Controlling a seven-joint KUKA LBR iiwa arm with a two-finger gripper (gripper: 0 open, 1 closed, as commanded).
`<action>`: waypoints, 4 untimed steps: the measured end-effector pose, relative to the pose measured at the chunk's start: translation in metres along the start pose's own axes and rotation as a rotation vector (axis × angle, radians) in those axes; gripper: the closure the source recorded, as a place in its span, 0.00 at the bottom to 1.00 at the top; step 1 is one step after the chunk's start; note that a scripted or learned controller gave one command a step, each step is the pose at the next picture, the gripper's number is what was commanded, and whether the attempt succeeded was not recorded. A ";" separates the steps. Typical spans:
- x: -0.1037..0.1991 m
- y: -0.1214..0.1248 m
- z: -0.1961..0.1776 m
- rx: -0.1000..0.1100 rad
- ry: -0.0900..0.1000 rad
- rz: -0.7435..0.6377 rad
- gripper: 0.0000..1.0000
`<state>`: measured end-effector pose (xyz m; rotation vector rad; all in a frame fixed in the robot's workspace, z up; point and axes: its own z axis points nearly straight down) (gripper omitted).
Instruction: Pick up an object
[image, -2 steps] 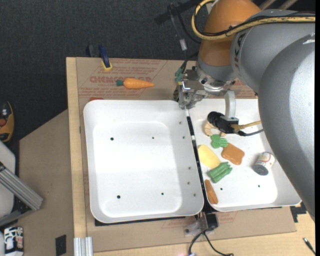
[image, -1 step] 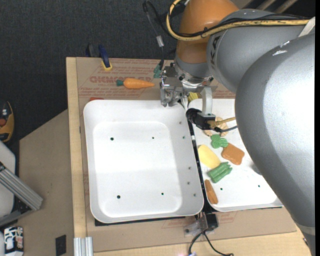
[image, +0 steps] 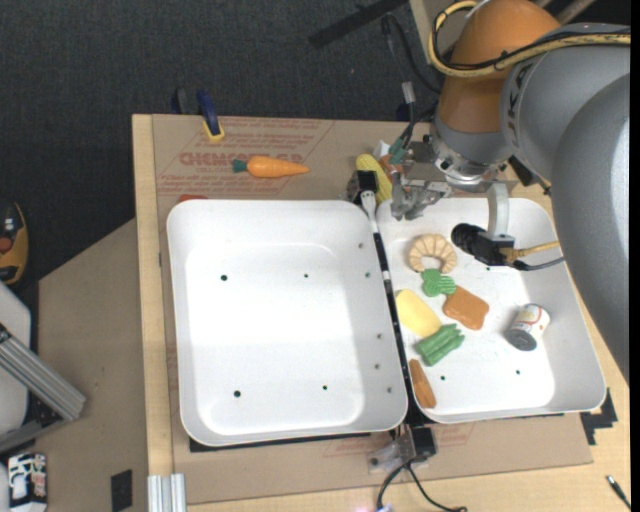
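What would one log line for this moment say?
gripper: at right bin far-left corner | grasp: none visible | nearest: croissant | carrot: on bench, outside bins

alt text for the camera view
The gripper hangs over the far left corner of the right bin. That bin holds a croissant, a lemon, a can and other toy food; a carrot lies on the bench behind the left bin.

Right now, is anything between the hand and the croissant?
Nothing visible. The hand hangs at the right bin's far left corner, and the croissant lies just nearer the camera with bare bin floor between them. A green piece touches the croissant's near side, away from the hand.
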<state>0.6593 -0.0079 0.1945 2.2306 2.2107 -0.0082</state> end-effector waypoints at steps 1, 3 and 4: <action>0.060 0.007 0.010 -0.004 0.006 -0.014 1.00; 0.192 0.005 -0.013 -0.006 0.007 -0.016 1.00; 0.236 0.005 -0.078 -0.011 0.009 -0.015 1.00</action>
